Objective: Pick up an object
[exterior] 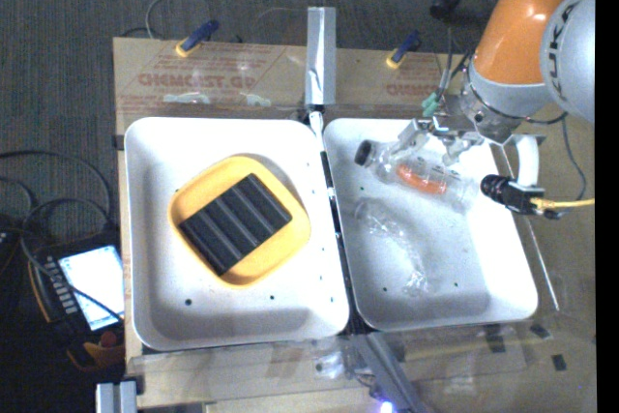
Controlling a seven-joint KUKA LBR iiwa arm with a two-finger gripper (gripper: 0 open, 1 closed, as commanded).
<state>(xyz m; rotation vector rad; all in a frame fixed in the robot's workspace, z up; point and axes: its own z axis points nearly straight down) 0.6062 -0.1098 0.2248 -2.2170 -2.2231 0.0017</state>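
Orange-banded grey arm [542, 34] is seen reaching in from the right, its two-finger gripper [440, 135] lowered over the far part of the right white bin [503, 295]. Whether the fingers are open or closed cannot be told. A clear plastic bottle with a black cap and an orange patch [416, 171] is lying on its side just below the gripper. A yellow tray with a ribbed black insert [239, 220] is lying in the left white bin [155, 305].

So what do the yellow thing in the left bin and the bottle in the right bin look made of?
Yellow object: looks like moulded plastic, smooth yellow rim around a black ribbed top that may be rubber. Bottle: clear plastic by the look, see-through with glints, dark cap, orange inside.
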